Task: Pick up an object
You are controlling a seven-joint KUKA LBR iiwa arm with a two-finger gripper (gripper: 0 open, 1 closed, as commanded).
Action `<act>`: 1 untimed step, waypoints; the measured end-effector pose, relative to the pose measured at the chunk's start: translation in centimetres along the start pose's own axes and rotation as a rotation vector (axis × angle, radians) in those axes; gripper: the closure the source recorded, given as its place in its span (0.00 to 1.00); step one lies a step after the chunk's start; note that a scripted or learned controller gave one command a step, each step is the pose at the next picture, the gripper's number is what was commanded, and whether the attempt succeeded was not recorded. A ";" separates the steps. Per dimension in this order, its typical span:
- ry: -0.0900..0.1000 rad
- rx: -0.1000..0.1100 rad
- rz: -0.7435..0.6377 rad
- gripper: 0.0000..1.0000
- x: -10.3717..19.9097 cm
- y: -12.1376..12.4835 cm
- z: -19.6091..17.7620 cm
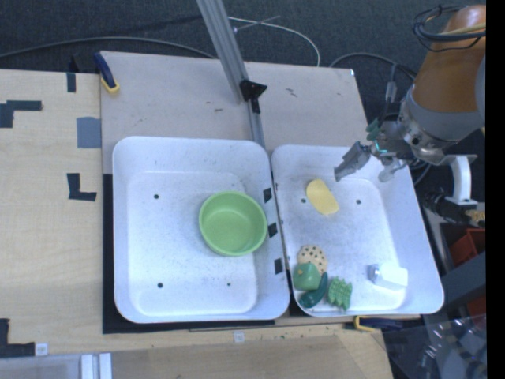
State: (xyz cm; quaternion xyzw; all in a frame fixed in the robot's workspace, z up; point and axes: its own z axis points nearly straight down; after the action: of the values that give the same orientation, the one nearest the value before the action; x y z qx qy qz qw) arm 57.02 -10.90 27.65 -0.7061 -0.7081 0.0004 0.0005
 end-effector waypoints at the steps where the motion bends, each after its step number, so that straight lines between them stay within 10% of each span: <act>1: 0.000 0.000 0.000 0.00 0.0 0.0 0.0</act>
State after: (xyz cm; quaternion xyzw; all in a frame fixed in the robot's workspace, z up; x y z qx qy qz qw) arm 57.02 -10.91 27.65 -0.7063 -0.7080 0.0005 0.0005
